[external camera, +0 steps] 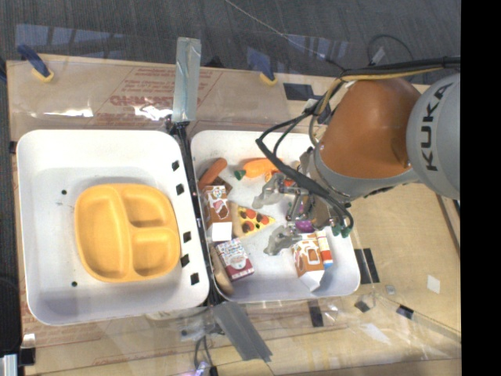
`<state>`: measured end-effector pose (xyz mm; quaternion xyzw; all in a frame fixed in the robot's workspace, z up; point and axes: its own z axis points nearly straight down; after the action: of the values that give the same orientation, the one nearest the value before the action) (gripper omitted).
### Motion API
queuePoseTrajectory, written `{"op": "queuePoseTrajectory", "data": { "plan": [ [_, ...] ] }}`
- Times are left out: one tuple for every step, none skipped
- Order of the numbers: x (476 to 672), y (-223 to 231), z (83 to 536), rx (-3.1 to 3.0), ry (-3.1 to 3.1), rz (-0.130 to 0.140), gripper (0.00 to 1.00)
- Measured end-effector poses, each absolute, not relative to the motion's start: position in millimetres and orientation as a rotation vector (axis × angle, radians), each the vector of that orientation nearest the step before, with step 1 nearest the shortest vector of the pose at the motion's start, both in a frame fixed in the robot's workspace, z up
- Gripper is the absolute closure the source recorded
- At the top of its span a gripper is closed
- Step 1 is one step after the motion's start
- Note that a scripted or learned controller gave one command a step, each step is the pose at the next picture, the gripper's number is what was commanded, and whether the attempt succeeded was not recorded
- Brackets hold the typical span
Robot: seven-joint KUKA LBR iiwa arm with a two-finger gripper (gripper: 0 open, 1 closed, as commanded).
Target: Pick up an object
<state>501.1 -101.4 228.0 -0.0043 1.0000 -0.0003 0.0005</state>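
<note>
The gripper (288,224) hovers low, its opening impossible to tell; approach seems underway. Next, settle onto the pizza slice (252,220) just left or milk carton (311,257) below-right.

A divided tray (127,231) lies in the left bin (39,155); toy foods (252,221) in the right bin (344,276).

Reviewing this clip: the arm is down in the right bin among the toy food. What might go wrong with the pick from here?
1. Clutter: the claw sits low in the right bin, close to the pizza slice and the small carton, so it may nudge or pinch the wrong item.
2. The carton lies near the bin wall, which likely leaves little room for a clean grasp.
3. Loose black cables hang over the carrot and could snag.
</note>
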Motion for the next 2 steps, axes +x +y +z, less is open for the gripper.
{"op": "queuePoseTrajectory", "data": {
  "plan": [
    [573.6, -135.6, 121.2, -0.055, 3.15, 0.004, 0.0],
    [657.9, -141.2, 93.3, -0.026, 3.138, -0.001, 0.0]
  ]
}}
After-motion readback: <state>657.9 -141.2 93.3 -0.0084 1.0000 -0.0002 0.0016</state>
